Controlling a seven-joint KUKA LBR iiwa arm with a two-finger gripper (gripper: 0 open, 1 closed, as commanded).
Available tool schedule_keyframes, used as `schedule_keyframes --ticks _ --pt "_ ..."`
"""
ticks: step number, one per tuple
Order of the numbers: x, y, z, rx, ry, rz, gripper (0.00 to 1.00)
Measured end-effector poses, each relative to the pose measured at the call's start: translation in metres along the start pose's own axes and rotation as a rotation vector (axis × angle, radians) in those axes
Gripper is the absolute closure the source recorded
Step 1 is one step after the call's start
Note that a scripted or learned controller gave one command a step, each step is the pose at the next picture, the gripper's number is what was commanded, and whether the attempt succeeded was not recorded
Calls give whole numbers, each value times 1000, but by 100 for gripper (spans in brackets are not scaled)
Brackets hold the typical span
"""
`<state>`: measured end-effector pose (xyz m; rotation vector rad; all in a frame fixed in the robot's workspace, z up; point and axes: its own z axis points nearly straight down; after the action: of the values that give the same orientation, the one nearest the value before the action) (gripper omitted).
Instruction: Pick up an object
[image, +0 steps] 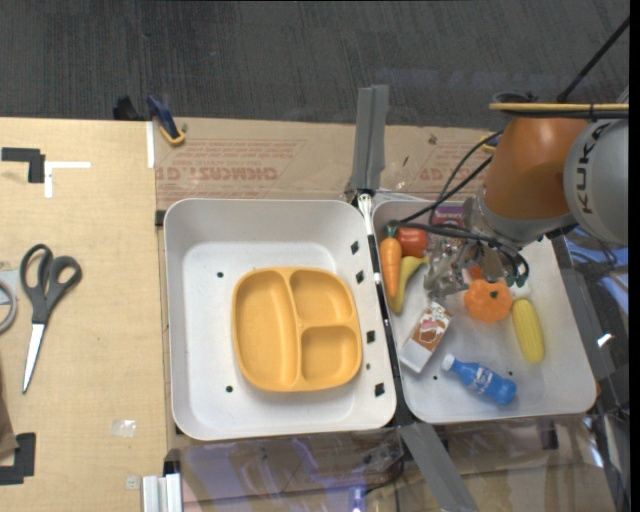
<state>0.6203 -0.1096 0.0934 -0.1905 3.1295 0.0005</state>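
1. Right-hand white bin (560, 400): stock bin, holding every loose item; evidently the source for the pick.
2. Carrot (390, 262): orange, lying lengthwise along the bin's left wall, tip toward the near side. A yellow-green piece, possibly a banana (407, 280), just beside it.
3. Red item, tomato-like (412, 241): at the far left of the bin, touching the carrot's top end; partly hidden by cables.
4. Small carton (428, 335): white with red-brown print, lying flat and slanted near the bin's middle-left.
5. Blue bottle (483, 381): white cap, on its side, near the front edge, clear of neighbours; judged the easiest reach.
6. Orange round fruit, pumpkin-like (488, 300): just beside the gripper, close under the wrist.
7. Corn cob (528, 329): yellow, lying lengthwise to the right of the orange fruit.
8. Gripper (447, 272): lowered into the cluster between carrot and orange fruit; pincer state cannot be told, metalwork and cables blurring together. No item seen clamped.
9. Left-hand white bin (190, 330): holding a yellow three-compartment tray (296, 328), compartments bare; likely the drop-off side.
10. Scissors (42, 300): on the bench at far left, well apart from both bins; not part of the task.
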Motion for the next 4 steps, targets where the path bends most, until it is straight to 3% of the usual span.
schedule_keyframes --ticks 1,2,3,4 --pt "45 -88 -42 2 0 -141 100" --pt "32 -104 -26 2 -32 261 100" --pt "85 -43 0 2 4 574 100" --pt "142 -16 1 4 8 1152 100"
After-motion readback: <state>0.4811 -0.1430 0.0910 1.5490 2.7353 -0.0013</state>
